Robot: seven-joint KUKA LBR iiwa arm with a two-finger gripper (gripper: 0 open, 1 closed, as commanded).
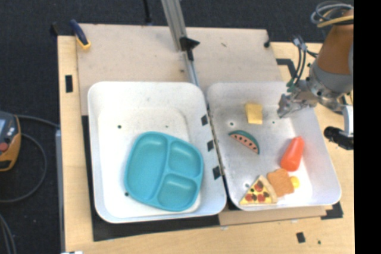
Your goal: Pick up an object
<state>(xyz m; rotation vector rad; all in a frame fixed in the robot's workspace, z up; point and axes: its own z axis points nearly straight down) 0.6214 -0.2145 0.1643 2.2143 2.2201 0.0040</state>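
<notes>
Toy foods in the right bin, claw hanging over that bin's far right part

The right bin (309,187) holds five small toy foods: a pale yellow cheese block (254,113) near its far middle, a watermelon slice (245,141) with a green rind and red flesh closer to the bin's left wall, an orange-red carrot-like piece (292,153) toward the right wall, and a brown bread-like piece (280,182) just beside a pizza wedge (258,192) at the near edge. The left bin (107,104) carries a turquoise divided plate (164,170) with three compartments, lying toward its near side. The claw (287,105) hovers just right of the cheese block, nothing visible between its fingers; whether they are spread or pressed together I cannot tell
</notes>
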